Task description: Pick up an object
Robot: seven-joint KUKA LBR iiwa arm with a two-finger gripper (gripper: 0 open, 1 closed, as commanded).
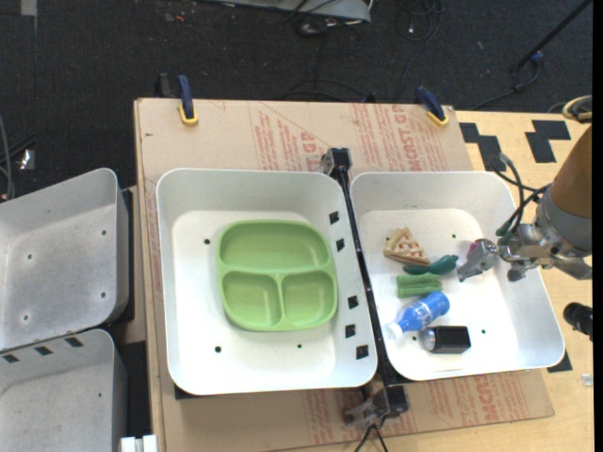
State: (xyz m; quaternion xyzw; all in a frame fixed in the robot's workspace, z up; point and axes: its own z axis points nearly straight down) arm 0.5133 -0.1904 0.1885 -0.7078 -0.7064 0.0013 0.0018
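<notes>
Here the gripper (478, 259) is seen low over the right bin (528, 320), near its right wall; whether its jaws are parted cannot be told. Objects are clustered mid-bin: a wooden piece (405, 248), green item (426, 278), blue bottle (421, 312), black block (451, 338).

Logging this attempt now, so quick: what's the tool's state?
Tool: over the right bin, nothing visibly between its tips; open or shut cannot be told.

green divided plate (278, 274) | left bin (188, 252) | cardboard sheet (283, 135)
</notes>
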